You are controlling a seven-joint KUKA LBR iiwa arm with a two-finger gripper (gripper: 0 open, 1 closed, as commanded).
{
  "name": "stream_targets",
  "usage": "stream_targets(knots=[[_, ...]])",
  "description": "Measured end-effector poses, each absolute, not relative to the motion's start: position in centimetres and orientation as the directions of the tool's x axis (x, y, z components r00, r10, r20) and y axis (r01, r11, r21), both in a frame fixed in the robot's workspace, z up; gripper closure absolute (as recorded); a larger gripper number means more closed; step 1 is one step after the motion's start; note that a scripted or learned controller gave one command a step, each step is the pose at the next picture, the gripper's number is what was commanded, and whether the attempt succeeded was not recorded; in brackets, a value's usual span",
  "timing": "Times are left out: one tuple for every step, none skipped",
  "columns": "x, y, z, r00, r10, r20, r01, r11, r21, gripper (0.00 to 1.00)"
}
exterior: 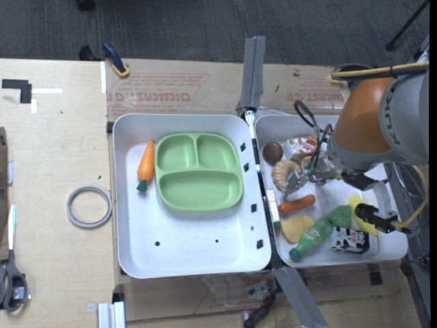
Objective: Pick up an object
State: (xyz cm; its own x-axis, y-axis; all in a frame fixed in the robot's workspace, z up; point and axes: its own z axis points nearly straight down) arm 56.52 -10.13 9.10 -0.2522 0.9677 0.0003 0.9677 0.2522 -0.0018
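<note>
The grey arm with its orange band is reaching in from the right over the right bin. Its gripper is hanging low among the toy food, just above a croissant-like pastry and a red sausage; the finger spacing is too cluttered to read. A brown ball-shaped item, a printed packet, a yellow piece, a green bottle and a small black-and-white carton are lying nearby in that bin. In the left bin, a green divided plate is sitting beside a toy carrot. A tape ring and scissors are resting on the bench.
</note>
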Motion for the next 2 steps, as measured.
stream_targets(knots=[[56.47, -10.25, 9.93, -0.248, 0.969, 0.000, 0.969, 0.248, -0.003, 1.00], [56.46, -10.24, 9.93, -0.248, 0.969, 0.001, 0.969, 0.248, -0.004, 0.00]])
